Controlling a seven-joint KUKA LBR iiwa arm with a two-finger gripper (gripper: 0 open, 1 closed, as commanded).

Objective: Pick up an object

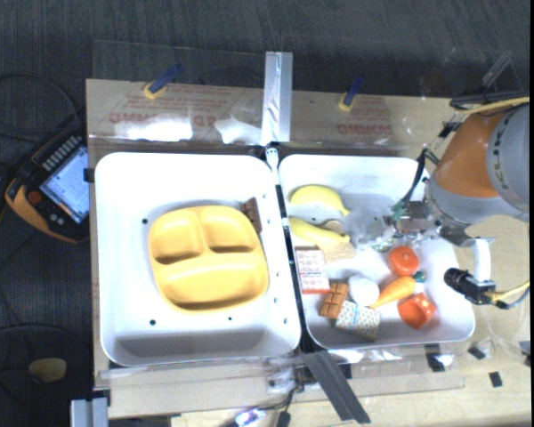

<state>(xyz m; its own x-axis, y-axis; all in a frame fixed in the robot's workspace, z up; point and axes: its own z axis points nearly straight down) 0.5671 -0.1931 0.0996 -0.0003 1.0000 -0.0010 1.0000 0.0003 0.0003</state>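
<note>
My gripper (399, 224) hangs low over the middle of the right bin (374, 169), reaching in from the right. Just below it lies a round orange-red fruit (404, 260). An orange carrot (394, 291) and a second red fruit (416, 310) lie nearer the front. Left of the gripper are two yellow bananas (318, 199) (313, 231). A red and white box (311, 269), a brown waffle piece (333, 300), a white egg (364, 289) and a patterned block (360, 320) fill the bin's front left.
The left bin (125, 327) holds a yellow compartment plate (207, 255) with a small brown piece (251, 210) at its far right corner. A raised divider (285, 238) separates the bins. A handheld pendant (58, 189) lies off the bench at left.
</note>
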